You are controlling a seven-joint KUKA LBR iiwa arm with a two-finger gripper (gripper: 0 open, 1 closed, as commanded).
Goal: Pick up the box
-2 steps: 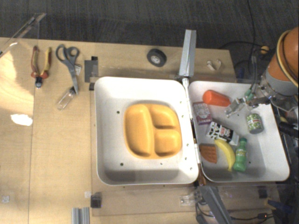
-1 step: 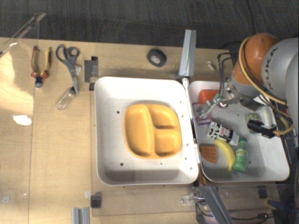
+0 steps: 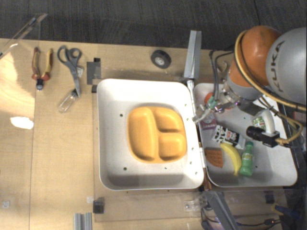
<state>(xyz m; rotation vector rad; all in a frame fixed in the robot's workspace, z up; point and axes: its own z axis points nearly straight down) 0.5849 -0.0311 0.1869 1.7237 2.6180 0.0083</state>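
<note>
The box (image 3: 225,136) is small, black and white, and lies flat in the middle of the right bin (image 3: 283,174). The grey arm with its orange band hangs over the back of that bin. Its gripper (image 3: 207,112) points down and to the left near the bin's left wall, above and left of the box and apart from it. Nothing can be seen held in the gripper. The arm's body hides the back part of the right bin.
Around the box lie a banana (image 3: 233,158), a green bottle (image 3: 246,160), an orange-brown packet (image 3: 214,158) and a white-and-green bottle (image 3: 264,121). The left bin (image 3: 110,128) holds a yellow divided tray (image 3: 156,133). Scissors (image 3: 73,66), pliers (image 3: 41,66) and a tape roll (image 3: 160,58) lie on the bench.
</note>
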